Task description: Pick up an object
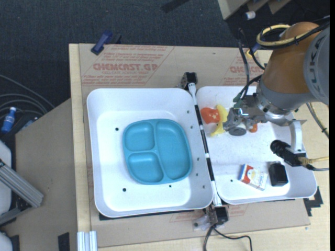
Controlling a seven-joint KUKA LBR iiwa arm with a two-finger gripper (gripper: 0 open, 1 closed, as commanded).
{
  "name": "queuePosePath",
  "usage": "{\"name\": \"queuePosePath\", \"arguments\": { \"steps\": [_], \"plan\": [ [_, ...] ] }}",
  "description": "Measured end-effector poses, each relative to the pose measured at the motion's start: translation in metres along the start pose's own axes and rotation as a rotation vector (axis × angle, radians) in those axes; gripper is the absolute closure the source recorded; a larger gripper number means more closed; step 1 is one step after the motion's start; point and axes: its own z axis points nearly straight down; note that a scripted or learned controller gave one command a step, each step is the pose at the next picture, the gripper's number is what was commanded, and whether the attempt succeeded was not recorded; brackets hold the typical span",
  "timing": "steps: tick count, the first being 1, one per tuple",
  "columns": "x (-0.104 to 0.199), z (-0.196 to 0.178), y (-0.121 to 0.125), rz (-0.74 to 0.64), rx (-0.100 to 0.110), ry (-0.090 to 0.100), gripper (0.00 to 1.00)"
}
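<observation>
Hovering over the toys (215,118) at the right bin's (293,190) left wall, beside the gripper (236,123).
Whether the claw is open or closed, I cannot tell; the toys look light, small, probably slippery plastic, best pinched across the middle.

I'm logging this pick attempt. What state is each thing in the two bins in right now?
Blue divided plate: flat in the left bin, right way up.
Orange and yellow toys: bunched in the right bin, beside the gripper.
Small box: lying flat near the front wall.
Black block: resting beside the box.
</observation>
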Motion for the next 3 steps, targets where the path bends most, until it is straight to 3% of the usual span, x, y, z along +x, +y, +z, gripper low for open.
{"name": "queuePosePath", "arguments": {
  "steps": [1, 2, 3],
  "plan": [
    [0.013, -0.043, -0.008, 0.0, 0.0, -0.001, 1.0],
    [-0.017, -0.039, 0.051, 0.001, 0.001, -0.001, 1.0],
    [-0.007, -0.042, 0.061, 0.0, -0.001, -0.002, 1.0]
  ]
}}
